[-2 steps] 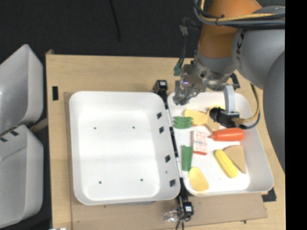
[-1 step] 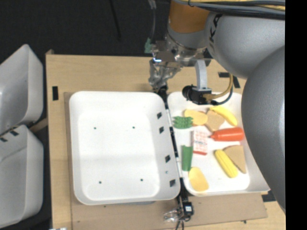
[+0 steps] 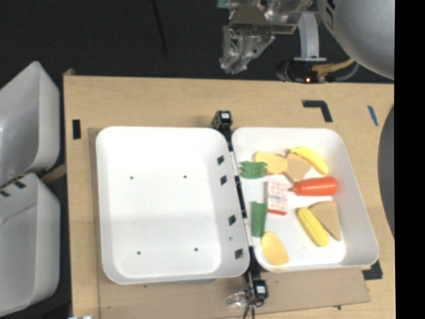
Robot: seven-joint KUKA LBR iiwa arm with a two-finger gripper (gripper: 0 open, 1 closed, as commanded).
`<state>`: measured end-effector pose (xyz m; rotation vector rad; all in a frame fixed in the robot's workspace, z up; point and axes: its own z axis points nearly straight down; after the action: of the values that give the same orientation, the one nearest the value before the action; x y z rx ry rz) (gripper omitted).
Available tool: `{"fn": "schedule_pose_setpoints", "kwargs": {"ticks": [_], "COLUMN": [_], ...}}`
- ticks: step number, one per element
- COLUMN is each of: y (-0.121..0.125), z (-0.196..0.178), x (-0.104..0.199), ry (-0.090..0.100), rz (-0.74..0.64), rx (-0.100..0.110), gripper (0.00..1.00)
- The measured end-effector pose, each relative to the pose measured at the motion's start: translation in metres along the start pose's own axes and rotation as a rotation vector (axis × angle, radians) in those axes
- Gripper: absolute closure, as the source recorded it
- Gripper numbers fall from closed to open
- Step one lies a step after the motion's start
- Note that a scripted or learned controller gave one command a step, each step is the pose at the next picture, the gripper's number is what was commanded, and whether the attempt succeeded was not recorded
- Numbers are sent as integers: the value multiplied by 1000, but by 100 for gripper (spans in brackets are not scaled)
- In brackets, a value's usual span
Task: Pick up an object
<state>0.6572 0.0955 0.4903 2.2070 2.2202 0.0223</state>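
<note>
The gripper (image 3: 240,53) hangs at the top centre of the frame, above the bench (open or closed, I cannot tell). The right bin (image 3: 355,171) holds small toy foods, among them an orange carrot (image 3: 315,187).

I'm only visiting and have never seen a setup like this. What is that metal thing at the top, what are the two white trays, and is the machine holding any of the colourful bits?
You are looking down at a slant from one fixed camera above a wooden bench. The metal thing at the top is the gripper of a robot arm, a two-finger hand that a program steers. It hangs high above the bench, beyond the far edge of the trays, and nothing shows between its fingers.

The trays are two shallow white bins side by side. The left bin and the right bin touch along the middle. In the right bin lie small toy-like pieces: a red bottle, a yellow banana, a corn cob, a green leafy piece and others. Its job is to pick one up.
</note>
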Motion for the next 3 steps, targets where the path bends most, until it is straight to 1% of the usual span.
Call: {"fn": "schedule_pose_setpoints", "kwargs": {"ticks": [1, 2, 3], "y": [24, -33, -82], "z": [-64, -61, -8], "x": [10, 65, 113], "ry": [-3, 0, -3], "rz": [2, -3, -3], "rx": [7, 17, 24], "gripper": [100, 100, 100]}}
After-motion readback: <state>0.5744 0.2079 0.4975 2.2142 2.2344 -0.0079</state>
